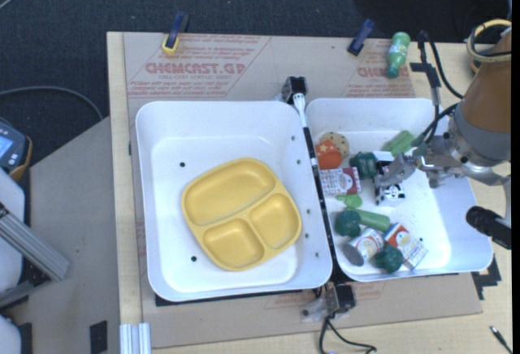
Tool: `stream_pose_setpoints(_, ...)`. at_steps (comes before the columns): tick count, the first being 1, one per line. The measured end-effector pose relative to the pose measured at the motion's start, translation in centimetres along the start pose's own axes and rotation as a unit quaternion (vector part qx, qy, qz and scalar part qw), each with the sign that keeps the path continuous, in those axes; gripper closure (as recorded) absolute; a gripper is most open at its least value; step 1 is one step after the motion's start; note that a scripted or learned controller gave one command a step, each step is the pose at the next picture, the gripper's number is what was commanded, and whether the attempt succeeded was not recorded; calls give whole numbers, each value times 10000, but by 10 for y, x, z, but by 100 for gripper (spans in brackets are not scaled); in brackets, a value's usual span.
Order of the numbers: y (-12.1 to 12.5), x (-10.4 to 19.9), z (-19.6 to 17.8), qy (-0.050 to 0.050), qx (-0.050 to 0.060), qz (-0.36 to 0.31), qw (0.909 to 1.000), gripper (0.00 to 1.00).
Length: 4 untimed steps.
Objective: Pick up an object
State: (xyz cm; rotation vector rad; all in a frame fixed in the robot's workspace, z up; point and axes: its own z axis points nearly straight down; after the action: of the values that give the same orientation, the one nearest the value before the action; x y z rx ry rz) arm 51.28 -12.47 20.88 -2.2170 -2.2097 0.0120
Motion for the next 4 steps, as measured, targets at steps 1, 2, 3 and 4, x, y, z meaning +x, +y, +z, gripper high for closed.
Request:
stream_pose_setpoints(1, 3, 0, -6, -10, -65, -15, 10000, 0)
stream_pose_setpoints(2, 2, 3, 58, 1, -25, -15, 10000, 0)
stream_pose_setpoints(3, -2, 3, 101, 0, -33, -15, 10000, 0)
stream_pose_setpoints(4, 0, 4, 122, 6, -74, -16, 10000, 0)
